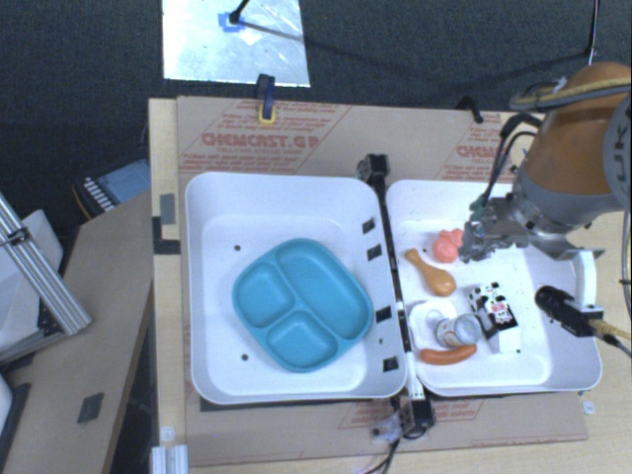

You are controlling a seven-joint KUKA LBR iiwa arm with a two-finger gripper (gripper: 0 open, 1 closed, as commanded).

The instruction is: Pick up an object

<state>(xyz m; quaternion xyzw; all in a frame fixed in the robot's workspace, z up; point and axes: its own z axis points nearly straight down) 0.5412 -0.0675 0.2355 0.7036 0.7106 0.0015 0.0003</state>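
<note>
My gripper [477, 241] hangs over the right bin [553, 368], just right of a pink soft object [447, 244]. Its dark tip points down near the bin floor. In front of it lie an orange spoon-like piece [433, 273], a round grey-and-white object [456, 330], an orange sausage [446, 355] and a small black-and-white toy [494, 310]. Nothing shows between the gripper's tips.
The left bin [212, 265] holds a blue divided plate [300, 304]. A black divider [385, 255] with clips separates the two bins. A black cylinder [565, 309] on the arm juts over the right bin's right side.
</note>
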